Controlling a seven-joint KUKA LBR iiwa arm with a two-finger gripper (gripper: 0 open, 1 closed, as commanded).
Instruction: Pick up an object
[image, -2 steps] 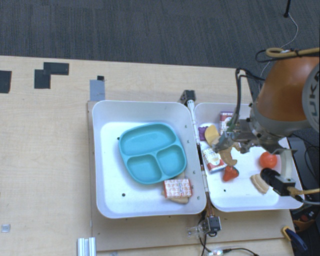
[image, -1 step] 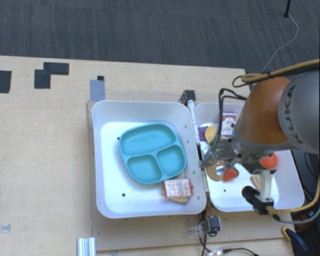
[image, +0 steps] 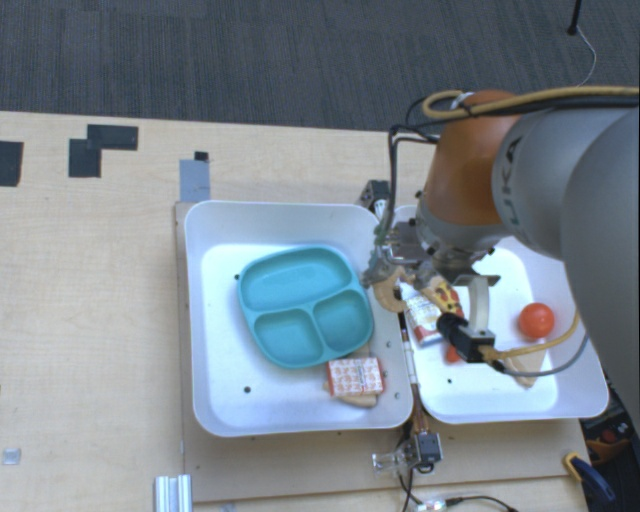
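Two bins to scan, so left to right. The left bin (image: 222, 400) has a teal plate (image: 305, 305) with three compartments taking up most of the floor, and a small patterned square (image: 355, 378) just off its near corner, close to the bin's front wall. Both sit well clear of the tool.

The gripper (image: 402, 282) hangs right over the seam where the two bins meet, on the right bin (image: 520, 402) side of the wall. Can't tell if it's spread or closed, since the wrist and brackets cover it from this angle, and I don't see anything held.

My guess for the target is the colourful packet (image: 427, 312), since it's the closest thing. It lies just right of the gripper and a bit toward the front, partly tucked under the hardware. Its long axis seems to run diagonally, from the back-left to the front-right.

Tight spot though: the bin's left wall is just beside it, so there's little room on that side and more open floor to the right.

Further right, an orange ball (image: 536, 320) sits alone with bare floor around it, under the arm (image: 560, 170).
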